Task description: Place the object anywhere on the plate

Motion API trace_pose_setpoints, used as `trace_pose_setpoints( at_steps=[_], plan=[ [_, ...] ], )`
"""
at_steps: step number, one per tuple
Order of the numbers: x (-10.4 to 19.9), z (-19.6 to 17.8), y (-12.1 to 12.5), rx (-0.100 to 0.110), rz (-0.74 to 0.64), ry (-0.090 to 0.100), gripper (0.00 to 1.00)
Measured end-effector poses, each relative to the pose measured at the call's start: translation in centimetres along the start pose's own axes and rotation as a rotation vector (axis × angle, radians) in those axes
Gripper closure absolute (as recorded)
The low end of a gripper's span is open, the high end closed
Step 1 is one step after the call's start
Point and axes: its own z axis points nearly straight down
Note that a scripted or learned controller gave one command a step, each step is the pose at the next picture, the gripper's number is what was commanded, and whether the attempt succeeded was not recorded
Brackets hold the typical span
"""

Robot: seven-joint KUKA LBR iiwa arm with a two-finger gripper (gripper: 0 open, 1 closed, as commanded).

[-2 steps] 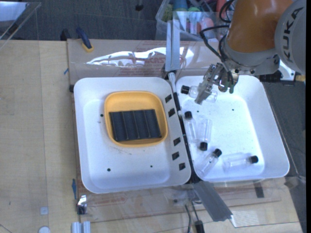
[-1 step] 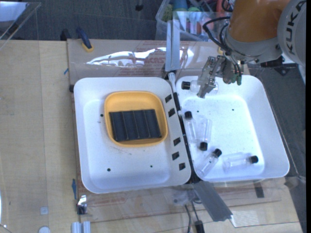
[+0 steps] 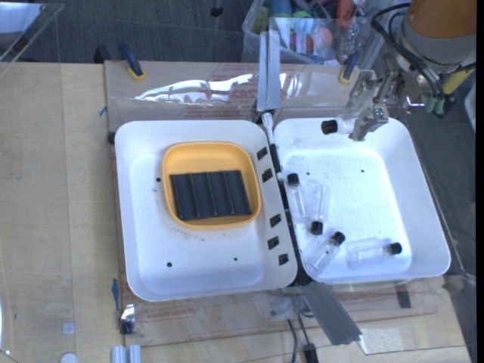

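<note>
Risks first, biggest down. Could clip the right bin [image 3: 423, 225] at its 12 o'clock rim, since the gripper [image 3: 364, 127] hangs right over that edge. Cannot tell whether open or closed from this angle. Might find little landing room on the yellow plate [image 3: 178, 161] in the left bin [image 3: 144, 263]: a black ridged slab [image 3: 209, 195] covers most of its middle, leaving bare rim mainly at 12 o'clock. Likely to fumble the clear vials [image 3: 327, 249], lying flat at 6 o'clock in the right bin: round, see-through, apt to roll or slip. Could mistake the small black cap [image 3: 328, 127], just beside the gripper at its 9 o'clock, for a target.

Pale wooden bench [image 3: 53, 203] underneath, bins touching along a clipped seam [image 3: 272, 195]. Beyond, at 12 o'clock, a clear tub of clutter [image 3: 318, 13] on grey floor.
</note>
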Motion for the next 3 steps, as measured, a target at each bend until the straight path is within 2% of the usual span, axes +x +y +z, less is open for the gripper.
trace_pose_setpoints(
  at_steps=[1,2,3],
  plan=[
    [-2.3,6.2,-5.3,-0.003,-0.404,0.005,1.00],
    [-2.3,-3.3,-8.7,-0.001,-0.570,0.000,1.00],
    [-2.1,-11.0,-15.1,0.000,-0.832,-0.002,1.00]
  ],
)
